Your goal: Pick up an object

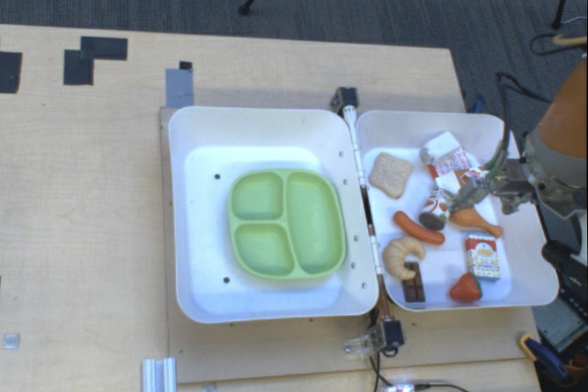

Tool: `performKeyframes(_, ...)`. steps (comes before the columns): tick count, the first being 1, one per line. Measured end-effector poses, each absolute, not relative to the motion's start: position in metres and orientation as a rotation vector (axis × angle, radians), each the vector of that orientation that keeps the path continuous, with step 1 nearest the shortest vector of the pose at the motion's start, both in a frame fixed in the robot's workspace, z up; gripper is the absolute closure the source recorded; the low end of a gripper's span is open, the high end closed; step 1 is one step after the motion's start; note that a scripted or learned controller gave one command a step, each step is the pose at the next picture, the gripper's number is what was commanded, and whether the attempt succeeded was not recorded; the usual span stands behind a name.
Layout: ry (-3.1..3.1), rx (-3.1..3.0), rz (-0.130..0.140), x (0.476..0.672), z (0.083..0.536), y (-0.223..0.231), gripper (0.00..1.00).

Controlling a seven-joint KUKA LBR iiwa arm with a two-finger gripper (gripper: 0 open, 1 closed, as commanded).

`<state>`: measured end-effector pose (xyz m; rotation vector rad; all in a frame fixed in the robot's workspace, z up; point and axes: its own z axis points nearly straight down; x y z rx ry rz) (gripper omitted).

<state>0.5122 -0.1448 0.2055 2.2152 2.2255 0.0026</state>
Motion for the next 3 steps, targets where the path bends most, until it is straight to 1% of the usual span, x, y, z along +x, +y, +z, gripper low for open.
performKeyframes(1,2.221,2.213,0.009,0.53,0.087,-0.099,0.0)
performKeyframes(2,2.219,2.211,0.014,0.531,0.098,-0.098,1.0)
performKeyframes(3,2.226,2.213,0.005,0.553,0.2,-0.065,1.0)
